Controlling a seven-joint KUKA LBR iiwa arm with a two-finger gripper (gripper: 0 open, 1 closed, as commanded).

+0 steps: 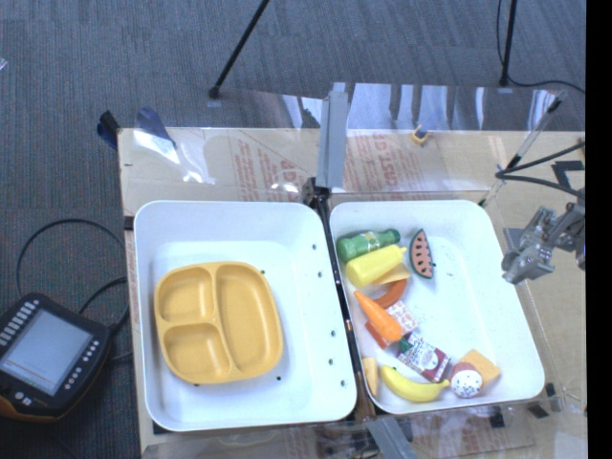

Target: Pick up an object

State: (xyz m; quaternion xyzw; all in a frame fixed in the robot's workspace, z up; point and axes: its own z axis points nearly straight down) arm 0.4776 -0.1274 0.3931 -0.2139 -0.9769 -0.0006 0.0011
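The right bin (469, 228) holds several toy foods: a green bottle (366, 244), a yellow block (375, 265), a watermelon slice (420, 253), an orange carrot (379, 317), a banana (413, 386), a red-and-white packet (422, 356) and a cheese wedge with a white ball (473, 375). My gripper (528, 259) hangs at the right rim of that bin, above its edge and apart from all the toys, which lie to its left. Nothing shows between its fingers.
The left bin (182, 223) carries a yellow divided plate (219, 321). A grey upright post (332, 146) stands behind the seam between the bins. A teach pendant (45, 354) lies on the floor at left. Cables run at the far right.
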